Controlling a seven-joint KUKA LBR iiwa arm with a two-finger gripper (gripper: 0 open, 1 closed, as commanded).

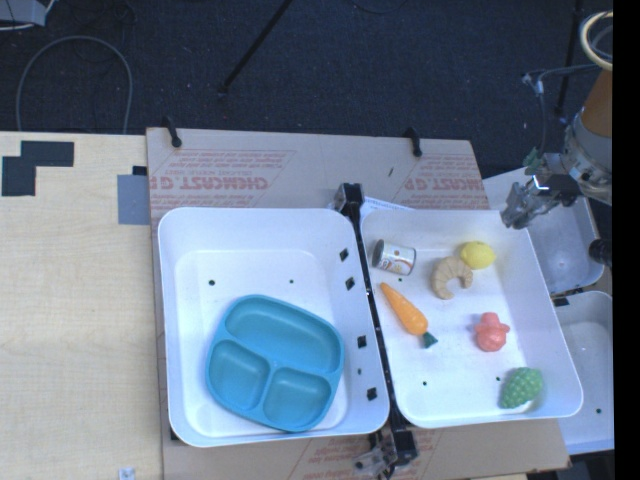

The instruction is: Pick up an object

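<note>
The right bin (560, 368) holds several small items. A silver can (395, 258) lies on its side near the divider. A yellow lemon (478, 255) sits beside a beige croissant (452, 276). An orange carrot (405, 310) lies diagonally below the can. A pink-red strawberry (490, 332) and a green broccoli (521, 387) are toward the front right. My gripper (518, 211) hangs just outside the right bin's far right corner, above the bench and apart from every item, with nothing seen in it.
The left bin (180, 268) contains a blue divided plate (274, 362). A black divider clamp (365, 308) runs between the bins. Cardboard (280, 173) lies under both, and a pale wooden tabletop (70, 318) spreads left. The arm's orange band (603, 103) is at the right.
</note>
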